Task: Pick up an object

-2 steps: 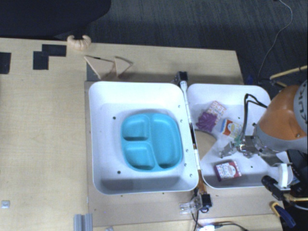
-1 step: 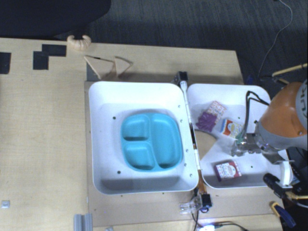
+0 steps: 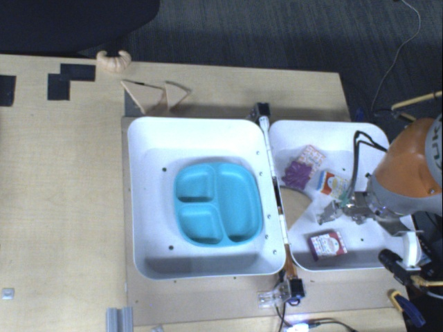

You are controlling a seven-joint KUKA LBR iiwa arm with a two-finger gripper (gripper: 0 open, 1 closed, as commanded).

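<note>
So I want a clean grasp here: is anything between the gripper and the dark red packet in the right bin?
Nothing visible. The gripper hovers over bare bin floor just up-left of the red packet. The purple piece and small carton lie farther back, out of the way.

Arm: we see our single grey arm [image 3: 405,192] reaching in from the right side of the view, low over the bench.
Orange band: it bulges large at the right edge, just above the wrist.
Wrist: grey and thick, it slopes down and to the left from the band.
Gripper: our gripper [image 3: 331,211] points leftward, its metal tip ending in a pale, slanted piece.
Cable: a dark cable loops up from the wrist along the band's left side.
</note>
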